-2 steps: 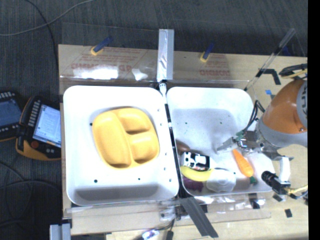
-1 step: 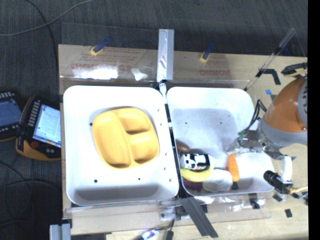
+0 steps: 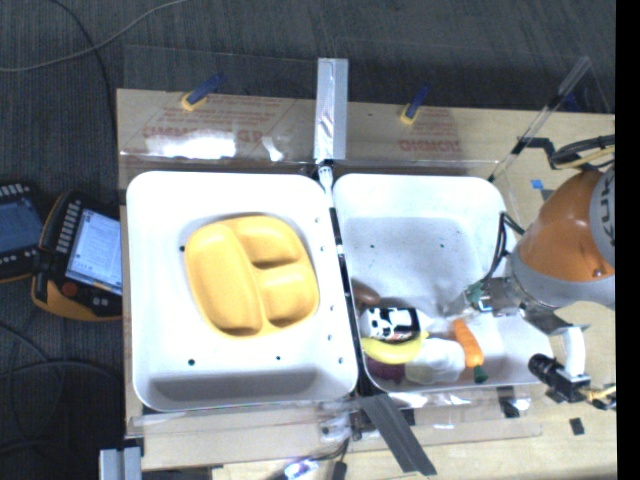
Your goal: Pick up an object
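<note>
Step in hand: we judge this to be the approach, with nothing lifted yet from the right bin [image 3: 420,218].
How we do it well: we pick one item standing free of the pile, come down straight over it, and keep off the bin wall so nothing gets shoved into the corner.
Best target: the carrot [image 3: 469,345] looks easiest to us, since its right side lies open.
Pile: the banana [image 3: 392,349], the black-and-white toy [image 3: 390,321] and a pale item [image 3: 435,370] crowd together just left of the carrot.
Claw: we cannot tell its state; the arm [image 3: 570,243] covers it.
Carrot relative to arm: just left of and below the wrist, near it.
Left bin [image 3: 150,298]: holds a yellow tray [image 3: 250,273], well apart from the carrot.
</note>
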### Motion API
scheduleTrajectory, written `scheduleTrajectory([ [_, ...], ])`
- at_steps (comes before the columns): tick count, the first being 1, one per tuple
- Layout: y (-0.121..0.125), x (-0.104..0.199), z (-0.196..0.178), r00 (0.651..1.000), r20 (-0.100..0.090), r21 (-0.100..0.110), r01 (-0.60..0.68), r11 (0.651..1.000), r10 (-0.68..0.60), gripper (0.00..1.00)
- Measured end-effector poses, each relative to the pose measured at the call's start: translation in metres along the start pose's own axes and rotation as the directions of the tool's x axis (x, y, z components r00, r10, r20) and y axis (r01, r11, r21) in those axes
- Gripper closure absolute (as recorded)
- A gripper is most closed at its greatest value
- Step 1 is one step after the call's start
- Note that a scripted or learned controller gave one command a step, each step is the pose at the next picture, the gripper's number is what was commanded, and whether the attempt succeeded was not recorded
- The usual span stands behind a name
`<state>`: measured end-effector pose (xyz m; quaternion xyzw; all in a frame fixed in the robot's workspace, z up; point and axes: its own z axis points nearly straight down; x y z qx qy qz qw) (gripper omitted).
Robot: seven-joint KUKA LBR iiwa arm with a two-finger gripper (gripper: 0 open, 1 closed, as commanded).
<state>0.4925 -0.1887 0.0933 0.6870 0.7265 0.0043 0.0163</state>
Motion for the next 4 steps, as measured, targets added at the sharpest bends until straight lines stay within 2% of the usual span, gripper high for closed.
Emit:
scheduleTrajectory([
  [1,-0.004,0.007,-0.095,0.974,-0.009,0.036,-0.227,0.973,0.228,1.0],
  [2,0.007,-0.025,-0.086,0.968,-0.01,0.037,-0.25,0.968,0.25,1.0],
  [3,0.053,0.034,-0.08,0.974,-0.01,0.038,-0.226,0.973,0.227,1.0],
  [4,0.137,0.089,-0.085,0.972,-0.007,0.038,-0.236,0.971,0.236,1.0],
])
